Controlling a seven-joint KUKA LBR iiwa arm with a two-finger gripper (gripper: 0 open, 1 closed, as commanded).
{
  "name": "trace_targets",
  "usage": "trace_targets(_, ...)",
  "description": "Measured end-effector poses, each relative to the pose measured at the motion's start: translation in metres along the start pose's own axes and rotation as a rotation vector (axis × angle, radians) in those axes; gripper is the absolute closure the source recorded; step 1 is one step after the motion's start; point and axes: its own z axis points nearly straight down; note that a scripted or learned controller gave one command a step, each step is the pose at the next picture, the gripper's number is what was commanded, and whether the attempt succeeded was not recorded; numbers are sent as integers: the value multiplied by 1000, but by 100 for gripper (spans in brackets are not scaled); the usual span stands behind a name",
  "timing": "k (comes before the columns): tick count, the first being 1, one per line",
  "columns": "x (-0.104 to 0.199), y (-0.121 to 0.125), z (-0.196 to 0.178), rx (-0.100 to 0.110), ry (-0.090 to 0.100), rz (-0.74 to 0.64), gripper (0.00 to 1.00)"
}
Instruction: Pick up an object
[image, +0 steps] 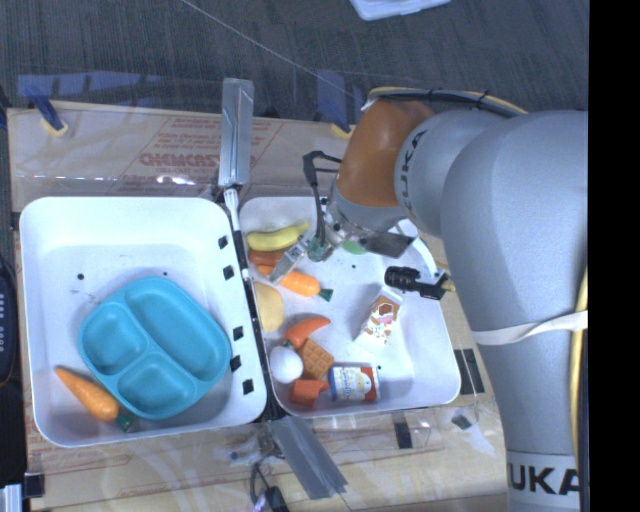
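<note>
Gripper down in the right white bin beside the yellow plastic banana.

We see the curved yellow plastic banana (277, 238) lying just to the left of the pincer (318, 247), near the upper left corner of the shallow white right-hand bin (437, 345); we cannot tell how far the pincer is open, nor whether it has hold of anything. Just below and left of it lies a small orange plastic carrot with a green tip (300, 284). Further below sit a white carton with a brown picture (380, 318), an orange wedge (306, 327), a white egg (286, 366) and a small labelled can (352, 383). Well to the left, the other white bin (60, 230) holds a blue compartment tray (155, 345) and a larger orange carrot (86, 393).
</note>
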Motion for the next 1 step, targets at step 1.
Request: trace_targets(1,0,2,-13,-4,-3,-5,100)
